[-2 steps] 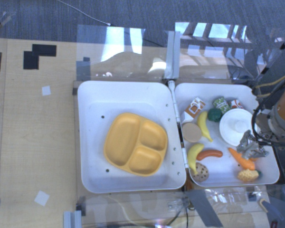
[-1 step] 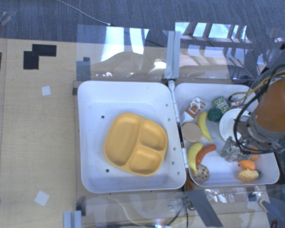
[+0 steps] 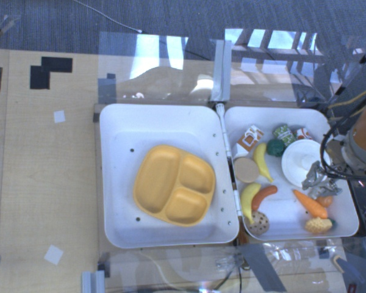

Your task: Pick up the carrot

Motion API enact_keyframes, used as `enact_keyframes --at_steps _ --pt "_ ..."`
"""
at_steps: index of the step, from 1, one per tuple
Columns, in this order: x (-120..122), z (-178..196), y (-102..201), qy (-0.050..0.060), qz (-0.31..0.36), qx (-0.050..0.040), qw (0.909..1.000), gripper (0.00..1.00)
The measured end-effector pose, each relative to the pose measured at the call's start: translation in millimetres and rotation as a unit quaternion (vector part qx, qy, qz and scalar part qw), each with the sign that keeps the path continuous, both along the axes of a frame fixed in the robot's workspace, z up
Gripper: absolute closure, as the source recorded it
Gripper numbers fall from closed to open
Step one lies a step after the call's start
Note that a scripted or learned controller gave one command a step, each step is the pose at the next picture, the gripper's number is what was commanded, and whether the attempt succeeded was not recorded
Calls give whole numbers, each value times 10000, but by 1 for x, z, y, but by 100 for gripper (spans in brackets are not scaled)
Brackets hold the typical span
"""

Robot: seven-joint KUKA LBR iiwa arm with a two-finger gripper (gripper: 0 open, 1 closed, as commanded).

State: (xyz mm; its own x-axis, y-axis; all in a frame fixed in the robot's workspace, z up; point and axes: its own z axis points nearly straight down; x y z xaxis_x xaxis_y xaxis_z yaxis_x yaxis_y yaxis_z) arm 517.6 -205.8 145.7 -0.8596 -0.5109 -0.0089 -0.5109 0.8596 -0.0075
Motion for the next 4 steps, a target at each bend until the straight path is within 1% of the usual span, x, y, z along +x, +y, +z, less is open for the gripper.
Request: enact_keyframes --at_steps 1,2,3,4 --pt "-6 -55 59 1 1318 -18 9913 100" --pt "23 0 36 -10 801 -12 9968 100" --pt "-20 -22 10 33 2957 -16 9553 100" --pt "-27 48 91 -8 3303 -28 9439 100"
